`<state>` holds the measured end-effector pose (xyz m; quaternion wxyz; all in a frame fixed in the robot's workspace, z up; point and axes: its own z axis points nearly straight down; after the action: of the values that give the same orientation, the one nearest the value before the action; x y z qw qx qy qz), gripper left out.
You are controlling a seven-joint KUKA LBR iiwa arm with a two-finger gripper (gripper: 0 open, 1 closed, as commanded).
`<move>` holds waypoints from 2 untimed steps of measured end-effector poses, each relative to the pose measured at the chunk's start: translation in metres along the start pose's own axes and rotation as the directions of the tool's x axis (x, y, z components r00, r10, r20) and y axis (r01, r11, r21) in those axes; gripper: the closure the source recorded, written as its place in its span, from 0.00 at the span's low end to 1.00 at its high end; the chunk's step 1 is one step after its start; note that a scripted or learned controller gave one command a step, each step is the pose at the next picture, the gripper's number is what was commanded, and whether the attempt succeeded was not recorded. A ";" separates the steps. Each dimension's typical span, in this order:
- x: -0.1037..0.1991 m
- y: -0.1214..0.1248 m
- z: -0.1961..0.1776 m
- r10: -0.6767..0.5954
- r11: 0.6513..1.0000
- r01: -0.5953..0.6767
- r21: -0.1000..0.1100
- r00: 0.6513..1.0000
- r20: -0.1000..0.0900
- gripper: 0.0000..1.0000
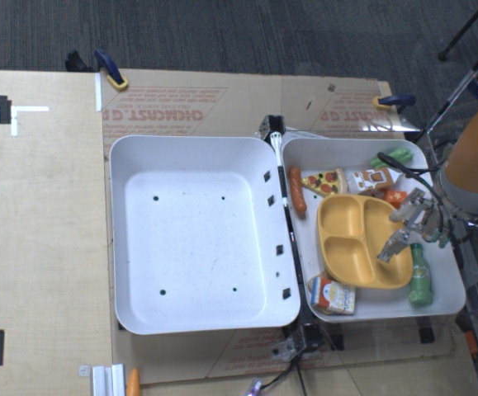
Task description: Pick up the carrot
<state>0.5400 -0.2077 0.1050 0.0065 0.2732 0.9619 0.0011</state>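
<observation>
Checking in on the rig from my desk: the grey two-finger gripper (394,247) is hanging over the right-hand part of the yellow plastic divided plate (346,229) in the right shallow white bin (449,304). Honestly I can't tell from this slanted view whether it's open or closed, the metal bits blur together, but nothing shows up held in it. The long orange-red toy carrot (295,192) is well apart from the gripper, clear across the plate from it and a bit further up the view. It lies lengthwise along the bin wall next to the left shallow white bin (139,159), touching neither the gripper nor the plate as far as I can see. Between carrot and gripper, just above the plate, there's a toy pizza slice (323,181) and then a small printed carton (362,180). Closer to the gripper, just up from it, sits a small red tomato-looking piece (395,196), with a bright green leafy toy (397,156) further up in the bin corner. Right beside the gripper on the arm's side stands a green plastic bottle (420,279). Down at the bin's near edge, past the plate's lower rim, lies a small white and red packet (333,295).
</observation>
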 end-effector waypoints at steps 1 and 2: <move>-0.002 0.001 -0.010 -0.003 1.000 0.003 -0.001 1.000 0.006 1.00; -0.002 0.001 -0.010 -0.003 1.000 0.003 -0.001 1.000 0.006 0.00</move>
<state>0.5420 -0.2078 0.1149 0.0093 0.2719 0.9623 0.0007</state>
